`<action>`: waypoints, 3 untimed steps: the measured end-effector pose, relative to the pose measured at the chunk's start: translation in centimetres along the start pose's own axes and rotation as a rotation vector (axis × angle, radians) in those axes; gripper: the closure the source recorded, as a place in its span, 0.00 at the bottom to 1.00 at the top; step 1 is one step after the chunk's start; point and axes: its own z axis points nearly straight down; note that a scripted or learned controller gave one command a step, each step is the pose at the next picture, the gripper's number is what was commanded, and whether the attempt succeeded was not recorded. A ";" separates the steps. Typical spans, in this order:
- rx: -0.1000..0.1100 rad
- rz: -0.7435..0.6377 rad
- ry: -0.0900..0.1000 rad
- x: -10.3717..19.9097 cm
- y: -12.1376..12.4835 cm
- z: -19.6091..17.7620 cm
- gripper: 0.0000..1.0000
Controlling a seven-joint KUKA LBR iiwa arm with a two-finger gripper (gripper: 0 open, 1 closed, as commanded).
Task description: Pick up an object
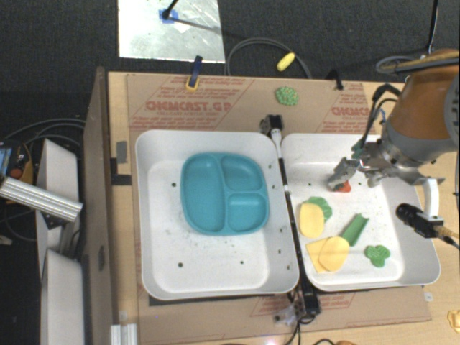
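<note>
My gripper (341, 177) hangs low over the back part of the right bin (424, 268), the arm coming in from the right. A small red object (346, 188) peeks out right beneath the gripper, mostly hidden by it. In front of it lie a yellow piece (311, 221) on a green leafy piece (323, 207), a green stick (353, 229), a round yellow piece (332, 254) and a small green broccoli-like piece (376, 253). I cannot see whether the red object is between the fingers.
The left bin (154, 264) holds a blue divided plate (223, 193). A green knobbly thing (287, 95) lies on the cardboard behind the bins, a yellow item (286, 62) beyond it. The divider between the bins (287, 207) runs close to the yellow piece.
</note>
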 end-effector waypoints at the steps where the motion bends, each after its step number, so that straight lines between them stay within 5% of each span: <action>1: 0.004 0.008 -0.002 -6.5 -1.7 12.3 0.00; 2: 0.005 0.004 0.002 -4.7 -8.1 11.8 0.00; 3: -0.005 0.003 -0.002 -4.8 -7.6 10.6 1.00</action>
